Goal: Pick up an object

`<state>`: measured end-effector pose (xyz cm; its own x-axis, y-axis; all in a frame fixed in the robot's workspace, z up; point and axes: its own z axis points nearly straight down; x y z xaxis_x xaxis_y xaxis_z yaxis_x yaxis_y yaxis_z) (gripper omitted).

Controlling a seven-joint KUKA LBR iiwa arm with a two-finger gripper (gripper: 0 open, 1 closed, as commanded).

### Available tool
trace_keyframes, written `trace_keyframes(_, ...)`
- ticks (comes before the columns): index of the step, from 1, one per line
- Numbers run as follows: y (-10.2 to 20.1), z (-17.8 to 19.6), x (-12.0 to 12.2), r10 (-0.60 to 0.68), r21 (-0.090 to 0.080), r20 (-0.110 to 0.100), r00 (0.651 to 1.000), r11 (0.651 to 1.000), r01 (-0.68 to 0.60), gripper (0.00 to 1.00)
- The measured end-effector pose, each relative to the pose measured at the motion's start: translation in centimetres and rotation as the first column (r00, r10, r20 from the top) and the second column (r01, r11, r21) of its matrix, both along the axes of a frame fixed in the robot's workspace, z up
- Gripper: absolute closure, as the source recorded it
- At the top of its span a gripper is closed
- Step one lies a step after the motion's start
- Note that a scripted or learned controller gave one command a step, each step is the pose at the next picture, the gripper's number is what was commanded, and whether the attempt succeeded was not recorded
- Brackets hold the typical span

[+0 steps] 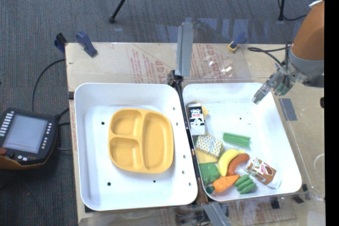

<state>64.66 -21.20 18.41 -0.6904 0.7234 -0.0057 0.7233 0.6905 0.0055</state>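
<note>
At the far left, off the bench on the grey carpet, lies a black and orange handheld control pendant with a grey screen (25, 137), its cable running up toward the bench. The left shallow white bin (90, 108) holds a yellow plastic plate with three compartments (141, 141), lying flat near the bin's middle. A grey metal post (184, 50) stands behind the seam where the two bins meet. The right shallow white bin (275, 114) holds a heap of toy food crowded toward its near left part: a small black and white milk carton (196, 118) lies just beside the left wall, a patterned yellow and white block (208, 145) sits below it, and a green celery-like stick (236, 139) lies to the right of that block. Nearer the front, a yellow banana (226, 160) touches a red sausage (239, 162), with a dark green leafy piece (210, 171) to their left, an orange carrot (224, 183) and a bunch of green beans (244, 183) at the front edge, and a brown and white snack packet (262, 171) toward the near right corner. The two-finger gripper (260, 97) hangs over the far right corner of this bin, tilted down to the left, well apart from the heap; nothing sits between its fingers, but whether they are spread or closed cannot be told.
</note>
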Motion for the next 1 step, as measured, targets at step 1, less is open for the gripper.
trace_keyframes(1, 3.92, -9.76, -2.71, 0.107, 0.002, -0.009, 0.994, 0.994, -0.107, 1.00)
